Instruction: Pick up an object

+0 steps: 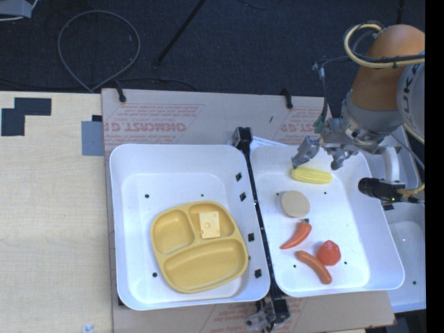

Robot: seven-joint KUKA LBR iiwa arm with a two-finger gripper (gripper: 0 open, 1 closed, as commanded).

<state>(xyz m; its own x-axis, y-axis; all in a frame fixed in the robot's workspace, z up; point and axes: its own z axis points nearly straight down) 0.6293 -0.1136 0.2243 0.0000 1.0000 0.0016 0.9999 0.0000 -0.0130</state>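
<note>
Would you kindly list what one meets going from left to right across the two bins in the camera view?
Yellow divided tray → cheese square → tan round disc → red tomato

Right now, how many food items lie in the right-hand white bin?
5: yellow corn cob at the back under the gripper, tan round cookie, orange-red chili pepper, red tomato, orange sausage frontmost.
</note>
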